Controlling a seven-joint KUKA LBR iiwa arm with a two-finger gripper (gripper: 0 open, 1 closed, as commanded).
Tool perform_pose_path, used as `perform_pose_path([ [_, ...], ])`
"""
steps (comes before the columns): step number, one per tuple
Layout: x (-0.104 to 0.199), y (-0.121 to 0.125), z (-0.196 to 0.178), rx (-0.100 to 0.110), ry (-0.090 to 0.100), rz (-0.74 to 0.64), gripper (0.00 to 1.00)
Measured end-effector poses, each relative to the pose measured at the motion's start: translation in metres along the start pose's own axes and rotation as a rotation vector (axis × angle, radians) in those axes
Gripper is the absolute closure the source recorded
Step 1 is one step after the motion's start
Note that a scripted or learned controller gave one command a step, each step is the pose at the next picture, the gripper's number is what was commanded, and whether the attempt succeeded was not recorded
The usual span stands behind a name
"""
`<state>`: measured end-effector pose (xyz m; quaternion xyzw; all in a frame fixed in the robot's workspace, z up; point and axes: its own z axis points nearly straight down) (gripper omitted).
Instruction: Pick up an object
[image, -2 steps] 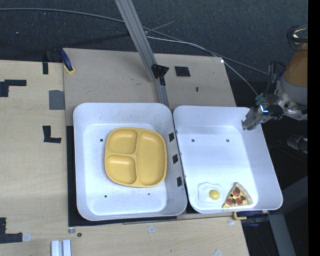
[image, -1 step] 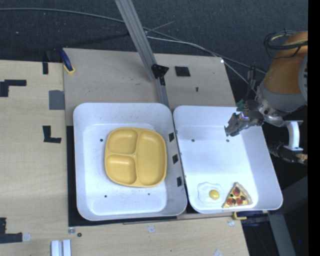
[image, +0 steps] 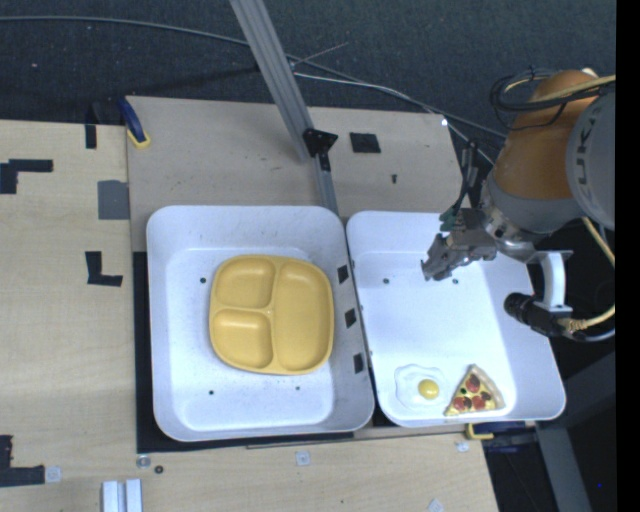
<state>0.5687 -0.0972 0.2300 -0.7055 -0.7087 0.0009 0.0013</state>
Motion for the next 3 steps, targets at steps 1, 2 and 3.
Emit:
perform_pose_path([
  [1, 0.055, -0.012, 0.001, 0.000, 0.001, -0.002, 1.00],
  [2, 0.104, -0.011, 0.012, 0.000, 0.000, -0.001, 1.00],
  [3, 0.156, -0.021, 0.016, 0.000, 0.000, -0.002, 1.00],
])
